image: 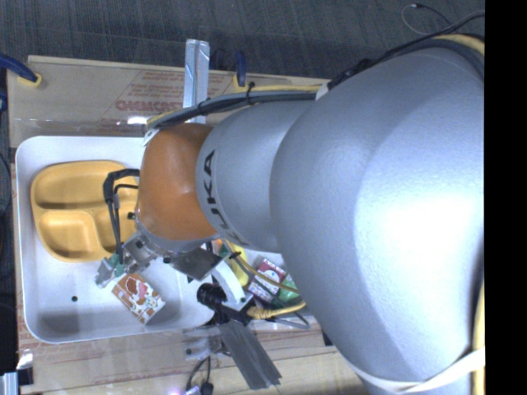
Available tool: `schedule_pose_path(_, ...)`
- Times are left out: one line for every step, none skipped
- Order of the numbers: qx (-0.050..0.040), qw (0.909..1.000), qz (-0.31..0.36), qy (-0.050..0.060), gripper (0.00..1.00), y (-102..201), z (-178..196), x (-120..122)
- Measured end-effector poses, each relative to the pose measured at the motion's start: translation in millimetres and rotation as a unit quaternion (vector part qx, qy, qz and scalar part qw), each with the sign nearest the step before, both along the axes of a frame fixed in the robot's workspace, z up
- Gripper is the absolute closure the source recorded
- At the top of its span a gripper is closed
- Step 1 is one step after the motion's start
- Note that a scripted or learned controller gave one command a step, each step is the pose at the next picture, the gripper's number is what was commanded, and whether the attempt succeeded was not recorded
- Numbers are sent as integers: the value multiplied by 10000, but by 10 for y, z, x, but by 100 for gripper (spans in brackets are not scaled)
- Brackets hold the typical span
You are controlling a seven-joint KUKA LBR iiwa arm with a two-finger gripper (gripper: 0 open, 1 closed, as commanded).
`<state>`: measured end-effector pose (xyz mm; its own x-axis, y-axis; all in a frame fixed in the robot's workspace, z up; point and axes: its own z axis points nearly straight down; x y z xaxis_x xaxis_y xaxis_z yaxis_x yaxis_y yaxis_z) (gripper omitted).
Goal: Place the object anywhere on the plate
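Smooth grey arm (354, 212) with glossy orange band (169, 192) hides most of bench. Yellow sectioned plate (70, 208), rounded, in left white bin (33, 303). Gripper (111, 270) near plate's lower edge; finger state unclear. Small printed packet (138, 296), flat, red-white, on bin floor just below gripper, off plate.

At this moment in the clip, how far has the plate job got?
Done: nothing lies on the yellow plate, whose compartments show bare. In hand: the arm reaches over the left bin, its wrist low beside a small red-and-white packet lying flat on the bin floor, in front of the plate. I cannot tell whether the packet is gripped. Left: lifting it and setting it on the plate.
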<state>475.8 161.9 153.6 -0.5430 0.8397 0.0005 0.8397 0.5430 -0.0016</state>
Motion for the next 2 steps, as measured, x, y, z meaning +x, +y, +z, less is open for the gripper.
schedule_pose_path(0, 10000, 0, 0, 0, 0, 0, 0)
schedule_pose_path(-7, 9993, -379, 5, 0, 135, -138, 291)
